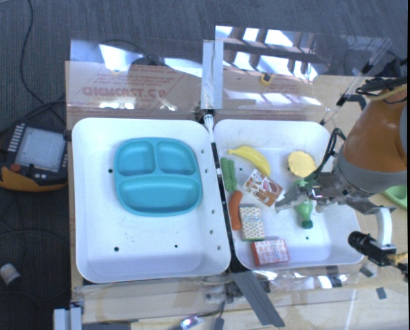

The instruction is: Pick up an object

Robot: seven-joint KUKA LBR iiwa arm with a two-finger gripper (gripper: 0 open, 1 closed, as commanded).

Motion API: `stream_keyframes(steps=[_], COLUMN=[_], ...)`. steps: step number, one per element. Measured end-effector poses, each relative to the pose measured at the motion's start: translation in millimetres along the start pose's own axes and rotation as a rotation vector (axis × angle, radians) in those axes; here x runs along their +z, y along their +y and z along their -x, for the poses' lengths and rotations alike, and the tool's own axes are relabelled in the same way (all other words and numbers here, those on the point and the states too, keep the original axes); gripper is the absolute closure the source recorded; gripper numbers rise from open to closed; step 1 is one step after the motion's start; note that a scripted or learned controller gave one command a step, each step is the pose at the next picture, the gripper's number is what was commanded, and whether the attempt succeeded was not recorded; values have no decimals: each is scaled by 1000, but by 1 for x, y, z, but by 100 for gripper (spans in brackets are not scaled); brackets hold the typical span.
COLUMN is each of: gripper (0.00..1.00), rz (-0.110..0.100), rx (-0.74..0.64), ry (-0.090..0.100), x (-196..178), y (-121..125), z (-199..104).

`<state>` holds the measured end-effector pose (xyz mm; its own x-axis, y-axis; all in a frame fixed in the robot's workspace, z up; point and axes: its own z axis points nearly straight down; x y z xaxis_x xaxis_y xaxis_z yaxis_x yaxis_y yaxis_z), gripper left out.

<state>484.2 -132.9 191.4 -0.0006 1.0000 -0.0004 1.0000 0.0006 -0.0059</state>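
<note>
Gripper (302, 199) is hanging low in the right bin (328, 251) just over a small green object (305, 214), jaw state impossible to tell here, so nothing is reading as lifted and the pick is remaining undone.

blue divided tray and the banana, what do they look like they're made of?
Blue tray: looks like moulded plastic, one uniform turquoise colour, smooth rounded compartment walls, soft sheen; could be melamine, can't tell. Banana: probably a plastic toy, flat even yellow with no spots or bruising and a slightly glossy surface, though at this resolution real fruit isn't ruled out.
</note>
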Motion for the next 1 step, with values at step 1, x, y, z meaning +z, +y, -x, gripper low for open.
stream_keyframes(steps=[1], gripper=[0], rz=[0], rx=[29], ry=[1], x=[45], y=[10], z=[-19])
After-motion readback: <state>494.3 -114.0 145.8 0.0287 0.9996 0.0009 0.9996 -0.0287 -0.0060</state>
